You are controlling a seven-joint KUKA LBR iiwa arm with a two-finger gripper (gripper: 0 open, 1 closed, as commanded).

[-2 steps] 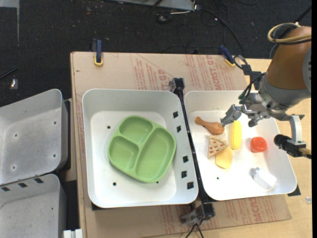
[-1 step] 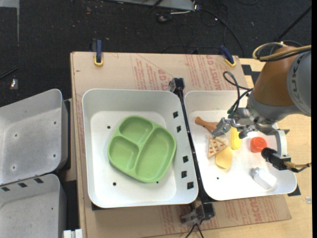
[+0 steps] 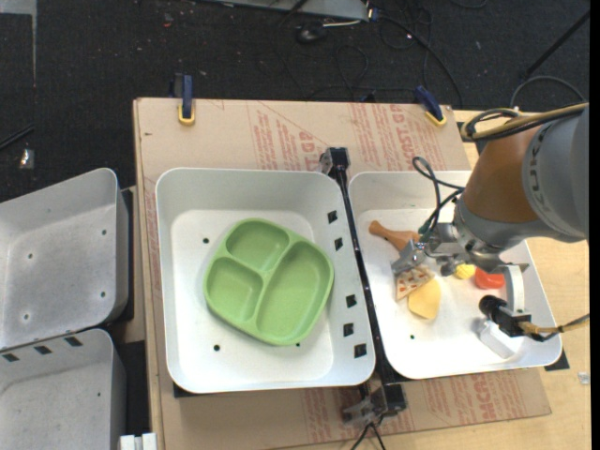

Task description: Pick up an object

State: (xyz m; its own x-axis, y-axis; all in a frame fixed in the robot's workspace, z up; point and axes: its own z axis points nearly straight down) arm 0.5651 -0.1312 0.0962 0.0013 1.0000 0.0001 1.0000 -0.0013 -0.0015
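Down in the right bin (image 3: 441,350), the thing nearest the gripper (image 3: 412,268) is a smooth, pale yellow piece (image 3: 426,301) with a rounded outline. It lies flat on the white floor just below the tool's tip. Against its upper left edge sits a smaller tan wedge (image 3: 407,285), roughly triangular and duller in surface, and the gripper's grey metal end hangs right over the top of that wedge. From this slant I cannot tell whether the gripper is open or closed, or whether it has hold of anything.

Just up and left of the gripper lies a brown handle-shaped piece (image 3: 386,232), matte like wood and slim, angled toward the bin's divider side. To the right of the gripper, close under the wrist, I see a small glossy yellow lump (image 3: 464,272) and beside it a red-orange block (image 3: 487,277); part of each is covered by the arm (image 3: 539,181). The arm comes in from the right, grey and rounded, with its orange band (image 3: 497,172) above the wrist.

The left bin (image 3: 187,214) holds one item, a light green plastic plate (image 3: 270,279) with three moulded compartments and soft rounded corners, lying slightly turned near the centre. Both bins rest on a sheet of brown cardboard (image 3: 272,129) printed in red, pinned at the far edge by two blue clamps (image 3: 186,97).
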